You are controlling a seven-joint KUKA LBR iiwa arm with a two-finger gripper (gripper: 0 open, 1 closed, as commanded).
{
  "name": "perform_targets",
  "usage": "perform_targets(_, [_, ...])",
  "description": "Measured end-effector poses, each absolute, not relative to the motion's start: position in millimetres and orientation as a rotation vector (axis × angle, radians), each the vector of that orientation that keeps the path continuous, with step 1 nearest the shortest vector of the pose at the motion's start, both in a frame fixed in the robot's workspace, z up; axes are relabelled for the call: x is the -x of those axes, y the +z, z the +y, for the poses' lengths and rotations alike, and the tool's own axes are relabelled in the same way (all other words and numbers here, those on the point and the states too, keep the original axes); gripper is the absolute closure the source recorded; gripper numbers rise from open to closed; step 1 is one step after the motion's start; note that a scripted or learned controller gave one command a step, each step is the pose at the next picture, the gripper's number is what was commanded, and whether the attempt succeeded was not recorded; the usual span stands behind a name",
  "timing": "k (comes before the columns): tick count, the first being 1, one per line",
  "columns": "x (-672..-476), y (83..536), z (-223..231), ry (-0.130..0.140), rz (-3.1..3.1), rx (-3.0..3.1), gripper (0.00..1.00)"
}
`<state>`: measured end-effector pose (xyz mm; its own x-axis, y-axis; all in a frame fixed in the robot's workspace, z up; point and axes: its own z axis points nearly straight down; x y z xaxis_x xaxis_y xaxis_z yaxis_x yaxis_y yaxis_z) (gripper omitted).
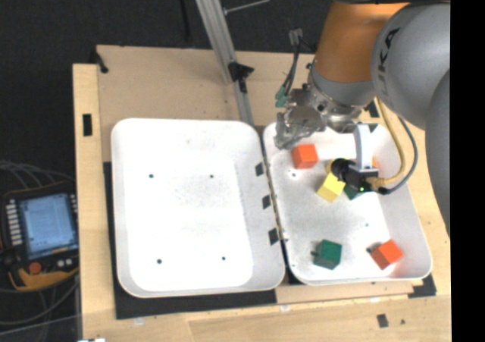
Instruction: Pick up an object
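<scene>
Right bin (402, 211), near to far: green block (327, 254) at 6 o'clock, orange block (386, 254) at 5, yellow block (330, 188) at centre, a second orange block (305, 155) at 11. Gripper (292, 134) hangs at the bin's 11 o'clock rim, just beyond that far orange block and holding nothing seen; its spread cannot be told. Judged best: centre over that block, square to its faces, and descend clear of the bin wall.

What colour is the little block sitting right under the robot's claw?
Orange. The block lies in the right bin, just below the gripper, seen in the camera view.
</scene>
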<state>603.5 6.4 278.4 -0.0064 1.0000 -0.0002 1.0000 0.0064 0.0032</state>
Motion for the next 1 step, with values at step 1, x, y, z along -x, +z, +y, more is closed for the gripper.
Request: perform_targets(1, [-622.1,258.2,54.0,0.003,2.227,-2.213,1.00])
